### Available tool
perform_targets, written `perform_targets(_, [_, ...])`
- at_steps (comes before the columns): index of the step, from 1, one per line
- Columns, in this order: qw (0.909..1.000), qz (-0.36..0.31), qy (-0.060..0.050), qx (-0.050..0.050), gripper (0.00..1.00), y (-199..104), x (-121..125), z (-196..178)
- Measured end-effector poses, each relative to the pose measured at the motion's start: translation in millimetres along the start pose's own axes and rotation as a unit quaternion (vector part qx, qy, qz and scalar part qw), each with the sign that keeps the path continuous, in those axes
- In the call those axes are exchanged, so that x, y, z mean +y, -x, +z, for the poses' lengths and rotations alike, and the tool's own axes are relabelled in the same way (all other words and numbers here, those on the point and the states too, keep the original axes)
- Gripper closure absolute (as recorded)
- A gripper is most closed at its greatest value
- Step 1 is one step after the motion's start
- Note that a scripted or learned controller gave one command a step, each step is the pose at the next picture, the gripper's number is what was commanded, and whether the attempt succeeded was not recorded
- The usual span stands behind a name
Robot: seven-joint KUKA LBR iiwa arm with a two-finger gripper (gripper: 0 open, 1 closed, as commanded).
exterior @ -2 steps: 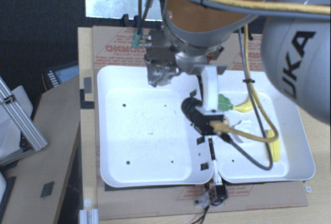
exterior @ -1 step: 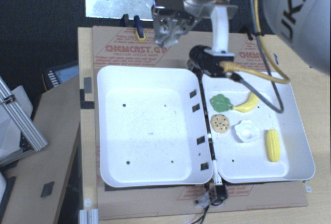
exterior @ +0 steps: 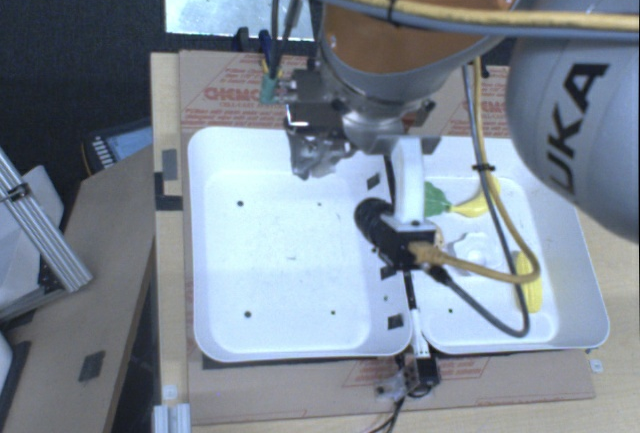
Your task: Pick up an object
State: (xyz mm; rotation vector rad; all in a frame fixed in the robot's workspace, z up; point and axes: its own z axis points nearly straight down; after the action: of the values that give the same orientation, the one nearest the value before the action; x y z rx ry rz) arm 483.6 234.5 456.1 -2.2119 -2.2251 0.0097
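Tool (exterior: 318, 159) is hanging over the back part of the left bin (exterior: 280, 266), near the divider btw the two bins. Can't tell whether it's open or closed, since the wrist hardware is blocking it, and nothing is showing in its grip. Below it, the left bin's floor is showing bare white w/ a few small dark dots.

Candidates are sitting in the right bin (exterior: 565, 316): a green object (exterior: 437, 199) at the back-left, w/ a yellow object (exterior: 468, 209) touching or just beside it. A pale item nearer the front is too washed out to ID.

Judging by this, the step in hand is approach/positioning, i.e. pre-grasp, w/ nothing picked yet. Next move is calling for shifting the tool across the divider to above the green object, centering, opening up, then descending w/o catching the bin wall or nudging the yellow neighbour.
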Motion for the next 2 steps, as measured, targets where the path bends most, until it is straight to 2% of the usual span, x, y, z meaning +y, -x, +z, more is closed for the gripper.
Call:
perform_targets(1, [1.0,0.004,0.007,0.001,1.0,2,90,-18])
perform_targets(2, [1.0,0.004,0.0,0.0,1.0,51,42,46])
